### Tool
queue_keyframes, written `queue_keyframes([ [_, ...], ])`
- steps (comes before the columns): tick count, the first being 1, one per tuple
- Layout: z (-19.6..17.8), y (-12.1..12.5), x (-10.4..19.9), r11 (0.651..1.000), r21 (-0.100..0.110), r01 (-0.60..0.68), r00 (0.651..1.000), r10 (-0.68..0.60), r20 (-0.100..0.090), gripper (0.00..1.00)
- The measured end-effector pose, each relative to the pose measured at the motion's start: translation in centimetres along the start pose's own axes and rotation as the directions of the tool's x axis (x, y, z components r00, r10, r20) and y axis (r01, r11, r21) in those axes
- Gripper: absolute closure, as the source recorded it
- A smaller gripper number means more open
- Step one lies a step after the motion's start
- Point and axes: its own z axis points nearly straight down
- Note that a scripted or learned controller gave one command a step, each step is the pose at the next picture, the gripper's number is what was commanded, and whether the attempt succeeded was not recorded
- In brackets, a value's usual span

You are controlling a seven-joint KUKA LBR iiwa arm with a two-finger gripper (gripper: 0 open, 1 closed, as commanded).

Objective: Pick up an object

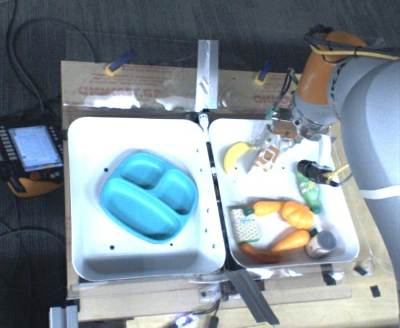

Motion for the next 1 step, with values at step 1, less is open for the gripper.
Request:
queue_keyframes([
  [1,-9.68,-2.87,7.4,1.0,-0.006,-0.021,1.0,0.021,-0.008,1.0],
])
